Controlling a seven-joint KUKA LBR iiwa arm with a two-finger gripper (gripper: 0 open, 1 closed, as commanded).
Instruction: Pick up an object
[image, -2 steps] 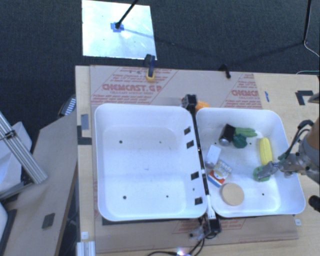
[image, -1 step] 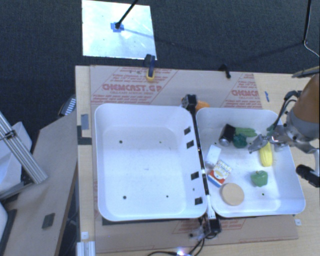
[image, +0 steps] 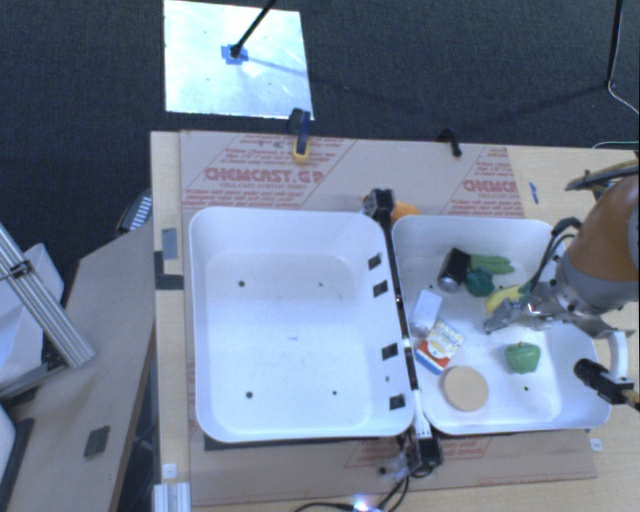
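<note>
The right bin (image: 575, 400) holds the loose objects. A black cylinder (image: 453, 268) lies at its back, next to a dark green toy (image: 486, 273). A yellow piece (image: 505, 296) sits just behind my gripper (image: 503, 318), which reaches in low from the right over the middle of the bin. In front of the gripper rests a green pepper-like toy (image: 522, 356). A white box (image: 427, 309) and a red-and-white packet (image: 438, 346) lie near the bin's left wall. A tan round disc (image: 465, 388) sits at the front.
The left bin (image: 215, 300) stands beside the right one, with a black-clipped divider (image: 398, 320) between them. An orange object (image: 404, 211) lies behind the bins on the cardboard sheet (image: 260, 175). The arm's orange band (image: 610, 240) rises at the right edge.
</note>
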